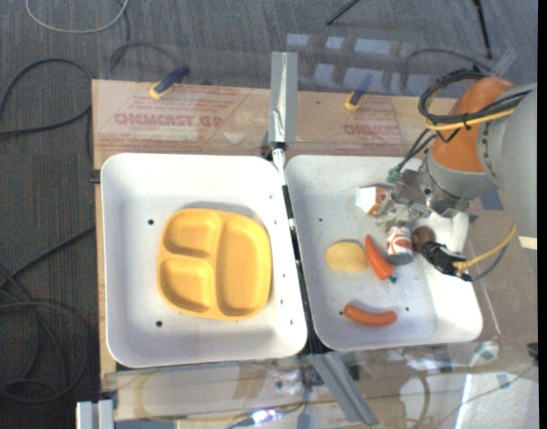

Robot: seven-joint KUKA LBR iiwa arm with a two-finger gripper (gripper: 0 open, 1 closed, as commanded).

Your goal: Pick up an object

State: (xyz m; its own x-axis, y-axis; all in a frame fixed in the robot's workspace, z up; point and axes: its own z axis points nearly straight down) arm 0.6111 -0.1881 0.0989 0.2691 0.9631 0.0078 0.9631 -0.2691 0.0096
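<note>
1. The gripper (400, 214) is hanging low over the right bin (323, 324); whether it is clamping anything cannot be told.
2. A small can (399, 242) is sitting just beneath it, beside a carrot (377, 257).
3. A sausage (370, 315) is lying nearer, a yellow disc (347, 256) left.
4. A yellow tray (216, 263) is occupying the left bin (122, 329).

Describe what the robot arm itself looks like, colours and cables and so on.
The arm is a thick, rounded grey body with an orange band above the wrist. Black and yellow cables loop around that band, and a yellow cable trails lower down. The gripper is a compact grey-metal assembly with dark parts.
</note>
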